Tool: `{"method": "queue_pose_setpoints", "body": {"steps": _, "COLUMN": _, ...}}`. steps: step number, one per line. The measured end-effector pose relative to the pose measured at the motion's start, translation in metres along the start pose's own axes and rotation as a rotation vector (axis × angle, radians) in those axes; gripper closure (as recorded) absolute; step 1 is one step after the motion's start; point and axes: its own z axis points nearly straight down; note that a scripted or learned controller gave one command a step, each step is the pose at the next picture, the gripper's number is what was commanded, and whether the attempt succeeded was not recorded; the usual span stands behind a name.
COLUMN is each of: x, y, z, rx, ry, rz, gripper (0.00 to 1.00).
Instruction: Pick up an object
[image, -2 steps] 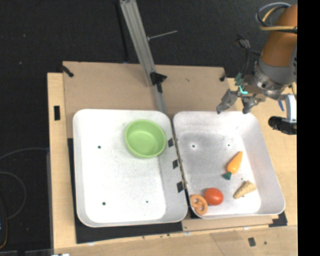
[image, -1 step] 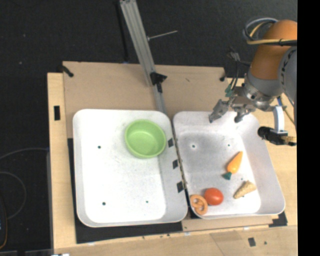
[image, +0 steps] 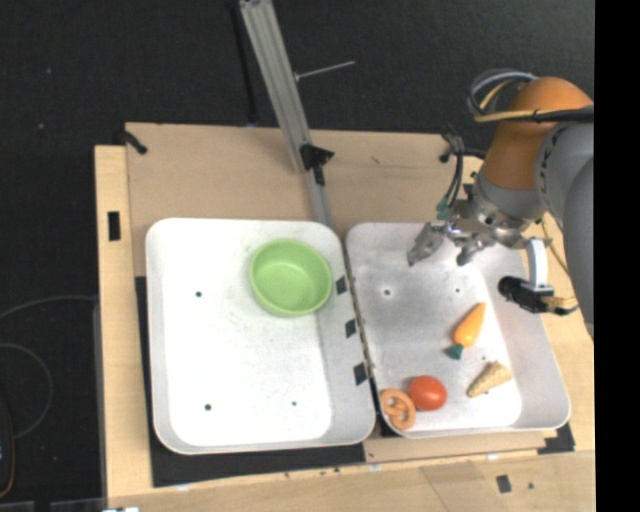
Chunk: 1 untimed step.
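My gripper (image: 441, 250) hangs over the back of the right bin (image: 400, 300), its two fingers spread open with nothing between them. In front of it an orange carrot (image: 468, 326) lies near the bin's right side. Further forward lie a red tomato (image: 428, 392), an orange pretzel-like ring (image: 398, 409) against the front left corner, and a tan wedge (image: 489, 378). A green bowl (image: 290, 277) sits upright at the back of the left bin (image: 200, 380).
A grey metal pole (image: 285, 100) slants from the top of the view down to the gap between the bins. Black clips (image: 352, 325) sit along the divide. The wooden bench (image: 200, 170) borders both bins.
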Motion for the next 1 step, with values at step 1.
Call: {"method": "queue_pose_setpoints", "body": {"steps": 1, "x": -0.0016, "y": -0.0001, "z": 0.0487, "rx": -0.004, "ry": 0.0, "rz": 0.001, "gripper": 0.0}}
